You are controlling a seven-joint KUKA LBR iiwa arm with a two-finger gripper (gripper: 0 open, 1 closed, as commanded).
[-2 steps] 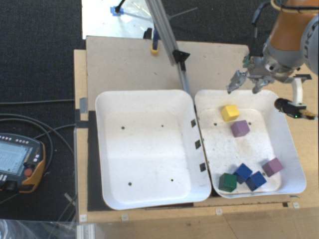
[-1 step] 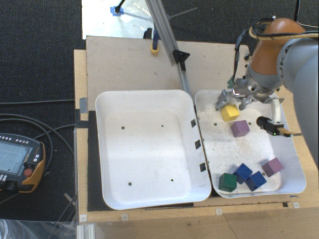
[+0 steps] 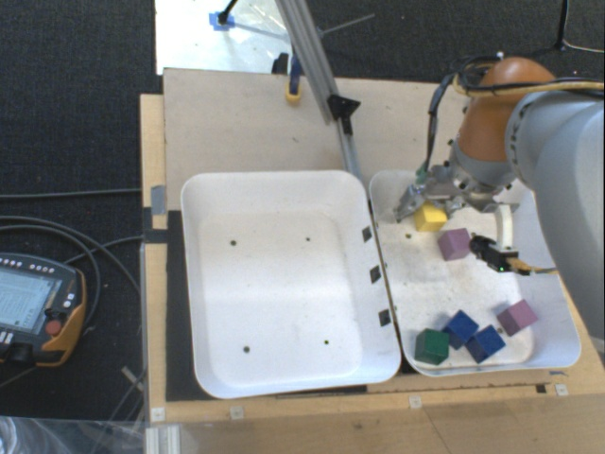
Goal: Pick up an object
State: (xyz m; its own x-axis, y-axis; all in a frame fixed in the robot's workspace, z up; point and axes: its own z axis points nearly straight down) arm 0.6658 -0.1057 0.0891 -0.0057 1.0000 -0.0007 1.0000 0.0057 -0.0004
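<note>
Your yellow block (image 3: pixel 431 218) sits at the far end of the right bin (image 3: pixel 558 348), right under the gripper (image 3: pixel 423 204). You can't really tell from up here how wide the jaws stand or whether they've got the block. A purple cube (image 3: pixel 454 244) is just beside it. Nearer the front edge you've got a green cube (image 3: pixel 432 346), two blue cubes (image 3: pixel 462 326) (image 3: pixel 485 342) touching, and another purple one (image 3: pixel 517 317). The left bin (image 3: pixel 203 206) lies alongside.
</note>
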